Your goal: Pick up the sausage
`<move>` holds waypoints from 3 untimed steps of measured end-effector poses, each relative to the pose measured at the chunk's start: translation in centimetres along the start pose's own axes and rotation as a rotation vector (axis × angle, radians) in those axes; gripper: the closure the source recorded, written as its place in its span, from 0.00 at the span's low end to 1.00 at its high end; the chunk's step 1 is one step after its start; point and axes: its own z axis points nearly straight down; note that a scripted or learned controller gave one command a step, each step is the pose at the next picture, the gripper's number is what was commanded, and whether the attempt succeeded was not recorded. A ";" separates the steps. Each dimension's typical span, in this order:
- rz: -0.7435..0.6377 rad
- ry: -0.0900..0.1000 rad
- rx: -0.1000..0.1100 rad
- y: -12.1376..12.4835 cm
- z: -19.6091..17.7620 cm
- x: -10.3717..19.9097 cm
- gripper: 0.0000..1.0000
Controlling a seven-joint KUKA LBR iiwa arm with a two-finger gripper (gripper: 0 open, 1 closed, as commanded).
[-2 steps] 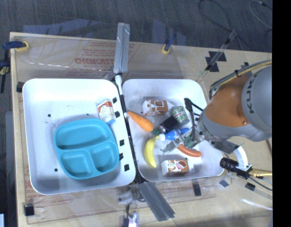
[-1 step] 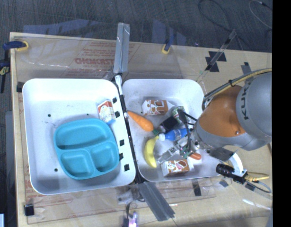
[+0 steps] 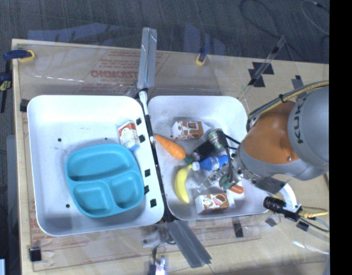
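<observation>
Camera view. Right bin: sausage, red, small, near-right part, long axis roughly left–right. Gripper low, touching or just left-far of the sausage; grip state cannot tell. Also carrot, banana, two cartons, dark bottle. Left bin: blue divided plate, small carton
</observation>
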 end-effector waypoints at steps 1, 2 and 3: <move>0.158 -0.003 -0.001 -0.2 0.3 -0.2 1.00; 0.164 -0.004 -0.003 0.4 -10.2 -0.4 1.00; 0.164 -0.003 -0.003 0.4 -10.2 -0.4 0.00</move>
